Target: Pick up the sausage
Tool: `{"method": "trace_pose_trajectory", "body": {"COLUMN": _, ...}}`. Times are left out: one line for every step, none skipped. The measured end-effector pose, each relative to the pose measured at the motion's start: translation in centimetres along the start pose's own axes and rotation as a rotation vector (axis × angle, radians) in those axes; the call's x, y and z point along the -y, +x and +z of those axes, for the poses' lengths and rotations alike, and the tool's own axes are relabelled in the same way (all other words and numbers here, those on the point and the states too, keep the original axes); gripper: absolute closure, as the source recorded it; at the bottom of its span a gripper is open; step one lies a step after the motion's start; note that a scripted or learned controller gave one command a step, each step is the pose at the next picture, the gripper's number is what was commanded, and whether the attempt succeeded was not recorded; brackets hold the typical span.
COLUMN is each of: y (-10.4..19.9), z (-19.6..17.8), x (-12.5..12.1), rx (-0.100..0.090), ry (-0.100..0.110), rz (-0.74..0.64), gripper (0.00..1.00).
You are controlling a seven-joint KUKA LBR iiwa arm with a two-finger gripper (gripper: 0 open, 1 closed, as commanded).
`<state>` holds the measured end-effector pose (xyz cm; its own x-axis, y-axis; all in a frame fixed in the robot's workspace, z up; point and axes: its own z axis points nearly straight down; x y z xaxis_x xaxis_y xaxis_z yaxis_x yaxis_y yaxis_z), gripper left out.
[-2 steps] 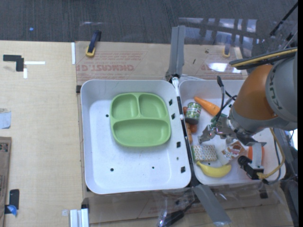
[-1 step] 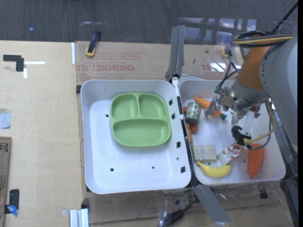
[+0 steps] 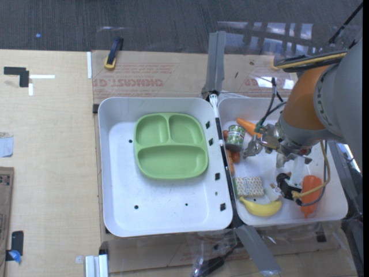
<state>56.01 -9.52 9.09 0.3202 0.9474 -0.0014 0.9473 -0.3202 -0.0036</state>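
Looking down on the bench, we see two white bins side by side. We find a green divided plate (image 3: 171,145) in the left bin (image 3: 115,178). We see the arm (image 3: 323,105) reaching in from the right over the right bin (image 3: 337,209), with its gripper (image 3: 262,145) low near that bin's far left part; we cannot tell how it is set or whether it has hold of anything. We note a small can (image 3: 234,135) and an orange carrot (image 3: 247,125) just left of the gripper. We place a banana (image 3: 260,206) at the near edge, a patterned sponge (image 3: 249,185) just beyond it, and a red-orange item (image 3: 311,194) to the right. We cannot identify the sausage with certainty.
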Motion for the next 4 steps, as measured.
{"method": "trace_pose_trajectory", "body": {"y": -1.6, "z": 0.0, "x": 3.3, "rx": -0.001, "ry": 0.0, "rz": 0.03, "gripper": 0.0}}
{"method": "trace_pose_trajectory", "body": {"y": -7.9, "z": 0.0, "x": 6.1, "rx": -0.001, "ry": -0.001, "rz": 0.099, "gripper": 0.0}}
{"method": "trace_pose_trajectory", "body": {"y": -1.7, "z": 0.0, "x": 2.9, "rx": 0.0, "ry": 0.0, "rz": 0.344, "gripper": 0.0}}
{"method": "trace_pose_trajectory", "body": {"y": -10.4, "z": 0.0, "x": 2.0, "rx": 0.0, "ry": 0.0, "rz": 0.4, "gripper": 0.0}}
